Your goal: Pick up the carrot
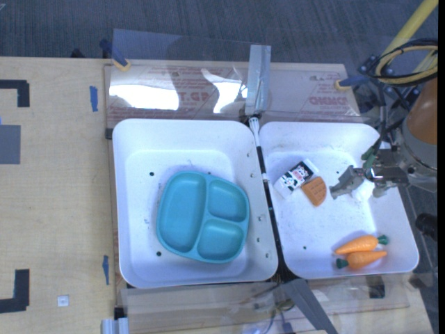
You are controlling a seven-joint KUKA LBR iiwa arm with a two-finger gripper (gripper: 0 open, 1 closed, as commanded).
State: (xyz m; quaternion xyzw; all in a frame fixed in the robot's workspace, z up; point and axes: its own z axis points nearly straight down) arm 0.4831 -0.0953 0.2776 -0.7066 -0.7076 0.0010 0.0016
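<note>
Two orange carrots with green tops lie side by side in the front right corner of the right bin (pixel 396 207): the upper carrot (pixel 357 244) and the lower carrot (pixel 363 259). My gripper (pixel 359 188) hangs over the right side of that bin, some way behind the carrots and apart from them. It looks open, with one grey finger (pixel 343 184) stretched to the left and nothing between the fingers.
A small white and black carton (pixel 295 176) and an orange-brown wedge (pixel 316 191) lie in the middle of the right bin, left of the gripper. The left bin (pixel 132 186) holds a teal divided plate (pixel 174 200). Cables hang at the upper right.
</note>
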